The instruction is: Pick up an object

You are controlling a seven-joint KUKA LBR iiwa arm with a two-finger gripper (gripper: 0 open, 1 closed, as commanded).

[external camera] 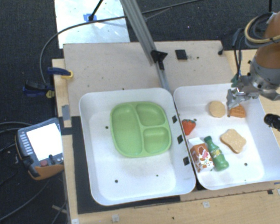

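My gripper point(235, 99) hangs over the far part of the right bin point(276, 163), coming in from the right. Just below it lies an orange wedge point(238, 112), partly covered by the gripper. A round tan bun point(217, 109) sits just to the left of the gripper. Nearer the front lie a bread slice point(233, 140), a green bottle point(216, 153) and a small orange-and-white carton point(201, 157) side by side. A red strawberry point(188, 126) rests by the bin's left wall.
The left bin point(102, 185) holds a green divided plate point(140, 128). A grey pole point(141, 28) slants over the board behind the bins. A handheld pendant point(41, 147) with cables lies left of the bench.
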